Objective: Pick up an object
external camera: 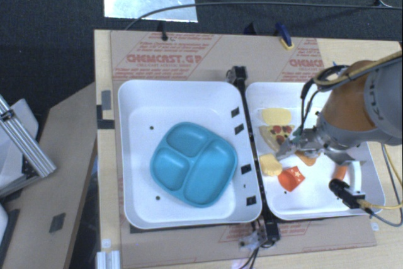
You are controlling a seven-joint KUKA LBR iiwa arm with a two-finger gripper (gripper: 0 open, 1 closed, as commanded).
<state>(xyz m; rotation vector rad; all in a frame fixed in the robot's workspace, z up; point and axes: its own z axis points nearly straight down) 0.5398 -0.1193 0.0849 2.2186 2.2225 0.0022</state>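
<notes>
1. End effector (295,147): seen low in the right bin (371,195), among the toy food pieces. Whether it is spread or pressed together cannot be told; nothing is seen pinched.
2. Pizza slice (279,133): just beside the end effector, on its far-left side. Judged light, flat and stiff; best taken across its narrow width.
3. Yellow piece (271,165): just near-left of the end effector. Judged light, small, probably smooth plastic.
4. Red piece (291,179): directly nearer the camera than the end effector. Judged light and hollow; edges are offered for a hold.
5. Pale yellow piece (277,115): beyond the pizza slice, flat.
6. Blue tray (193,164): well left, in the left bin (135,135).
7. Hidden: an orange piece (308,160) is partly covered by the end effector; its shape is unclear.
</notes>
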